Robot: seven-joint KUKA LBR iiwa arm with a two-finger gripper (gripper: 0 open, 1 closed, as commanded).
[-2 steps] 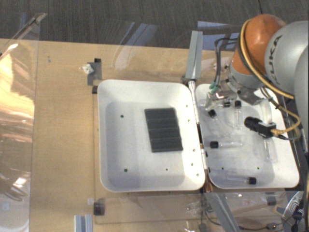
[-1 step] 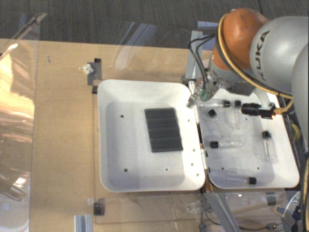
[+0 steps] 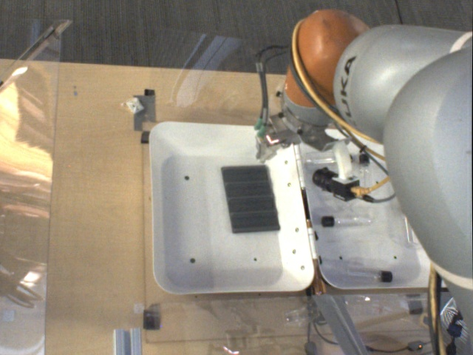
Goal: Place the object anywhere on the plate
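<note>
From my remote seat, starting nearest the camera: the left bin (image 3: 177, 265) has a bare white floor along its near edge, and the right bin (image 3: 355, 276) beside it carries a couple of small clear pen-like pieces with dark caps (image 3: 367, 274).

A little farther in, the dark ribbed plate (image 3: 250, 198) lies flat in the left bin, toward its right wall, a charcoal rectangle with crosswise ridges. Nothing rests on it.

Farther still, the gripper (image 3: 267, 140) hangs over the far right corner of the left bin, just beyond the plate's far edge, under the grey arm (image 3: 414, 124) and its orange band (image 3: 318, 46). I cannot tell how the jaws stand (the wrist and cabling hide them), nor whether anything sits between them.

As for the object, I can't pick it out with confidence; a small greenish speck shows at the tool, too small to name.

My judgement: this is the carry or approach step, placement not yet done. The next move calls for shifting nearer, over the plate's middle, then lowering gently before letting go.
</note>
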